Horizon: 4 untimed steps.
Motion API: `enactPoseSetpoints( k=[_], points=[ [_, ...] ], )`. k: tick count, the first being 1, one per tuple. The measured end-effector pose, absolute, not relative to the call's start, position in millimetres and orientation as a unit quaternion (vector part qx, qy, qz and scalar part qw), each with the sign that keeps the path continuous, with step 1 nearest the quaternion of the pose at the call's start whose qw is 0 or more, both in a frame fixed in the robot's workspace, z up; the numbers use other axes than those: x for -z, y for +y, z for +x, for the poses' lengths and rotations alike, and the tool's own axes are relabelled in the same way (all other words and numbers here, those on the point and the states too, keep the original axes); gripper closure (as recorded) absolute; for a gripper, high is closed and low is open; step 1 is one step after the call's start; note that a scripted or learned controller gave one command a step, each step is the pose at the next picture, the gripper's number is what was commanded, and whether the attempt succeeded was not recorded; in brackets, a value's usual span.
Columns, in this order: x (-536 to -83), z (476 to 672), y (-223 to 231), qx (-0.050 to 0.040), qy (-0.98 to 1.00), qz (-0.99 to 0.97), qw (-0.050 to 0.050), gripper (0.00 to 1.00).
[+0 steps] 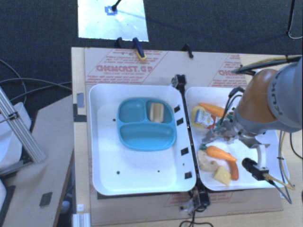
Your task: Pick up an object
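In the right bin lie several toy foods. An orange carrot is at the back and a yellow and white packet lies beside it. A second carrot sits nearer the front, with a beige piece, a yellow wedge and a small orange piece close by. My gripper hangs low in this bin, between the packet and the second carrot, reaching in from the right under the orange wrist band. I see nothing lifted.
The left bin holds a blue divided plate with a tan bread piece in its back right compartment. A black-clipped divider separates the bins. Cables trail along the right bin's right side.
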<state>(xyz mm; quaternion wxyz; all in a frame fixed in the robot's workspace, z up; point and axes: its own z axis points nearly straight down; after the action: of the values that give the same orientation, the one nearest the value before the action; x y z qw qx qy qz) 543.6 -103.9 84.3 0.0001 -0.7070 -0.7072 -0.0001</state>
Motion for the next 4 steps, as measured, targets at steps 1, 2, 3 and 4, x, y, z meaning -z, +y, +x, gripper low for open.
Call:
enactPoseSetpoints(
  k=[1, 2, 3, 4],
  points=[
    [-95.3, 544.4, -103.9, 0.0010, -0.707, -0.707, -0.001, 1.00],
    [-154.5, 537.9, -107.6, 0.0017, -0.707, -0.707, -0.002, 1.00],
    [-212.8, 534.0, -100.1, 0.0021, -0.709, -0.705, -0.003, 1.00],
    [-225.0, 535.2, -99.9, 0.0011, -0.709, -0.705, -0.001, 1.00]
  ],
)
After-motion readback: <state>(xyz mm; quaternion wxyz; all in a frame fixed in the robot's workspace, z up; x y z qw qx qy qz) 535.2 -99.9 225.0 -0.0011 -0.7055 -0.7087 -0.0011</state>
